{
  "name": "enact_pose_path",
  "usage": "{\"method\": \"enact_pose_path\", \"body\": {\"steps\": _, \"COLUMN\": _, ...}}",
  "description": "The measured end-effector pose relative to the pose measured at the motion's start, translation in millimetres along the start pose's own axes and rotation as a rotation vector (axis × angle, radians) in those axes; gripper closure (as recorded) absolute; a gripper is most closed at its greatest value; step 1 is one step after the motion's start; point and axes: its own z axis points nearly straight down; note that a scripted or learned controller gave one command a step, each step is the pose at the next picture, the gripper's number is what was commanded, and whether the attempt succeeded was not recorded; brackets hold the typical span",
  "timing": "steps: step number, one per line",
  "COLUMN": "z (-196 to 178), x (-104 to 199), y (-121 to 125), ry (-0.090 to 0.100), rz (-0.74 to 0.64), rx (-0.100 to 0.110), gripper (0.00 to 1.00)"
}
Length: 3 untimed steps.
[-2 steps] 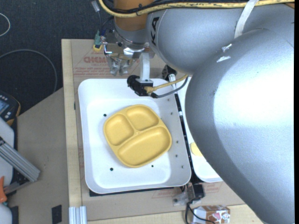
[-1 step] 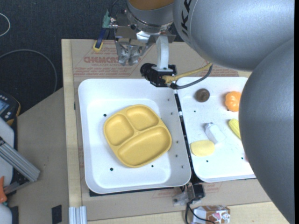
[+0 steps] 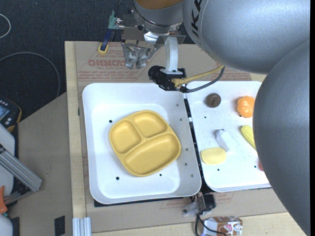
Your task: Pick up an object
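Two white bins side by side. Left bin (image 3: 93,132) holds a yellow divided plate (image 3: 143,142). Right bin (image 3: 231,181): orange fruit (image 3: 245,106), pale yellow piece (image 3: 213,156), brown ball (image 3: 213,100). Gripper (image 3: 137,59) above the bench beyond the left bin, fingers nearly together, clamped on nothing

— What colours sit in the left shallow white plastic bin (image 3: 98,132)?

— A mustard-yellow three-compartment plastic tray (image 3: 144,142).

— And the right white bin (image 3: 236,178)?

— A small round brown ball (image 3: 213,100), an orange rounded object (image 3: 245,106), a pale yellow oval piece (image 3: 213,156), a small silvery-white cylinder (image 3: 223,139) and a bright yellow object (image 3: 248,134). The arm (image 3: 256,28) is grey.
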Motion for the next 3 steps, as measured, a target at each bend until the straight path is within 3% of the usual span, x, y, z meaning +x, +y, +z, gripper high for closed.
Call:
{"method": "enact_pose_path", "body": {"steps": 1, "z": -10, "x": 1, "y": 0, "ry": 0.0, "rz": -0.002, "rx": -0.003, "gripper": 1.0}}
{"method": "enact_pose_path", "body": {"steps": 2, "z": 62, "x": -2, "y": 44, "ry": -0.002, "rz": 0.006, "rx": 0.009, "gripper": 1.0}}
{"method": "enact_pose_path", "body": {"steps": 3, "z": 46, "x": -1, "y": 43, "ry": -0.001, "rz": 0.003, "rx": 0.003, "gripper": 1.0}}
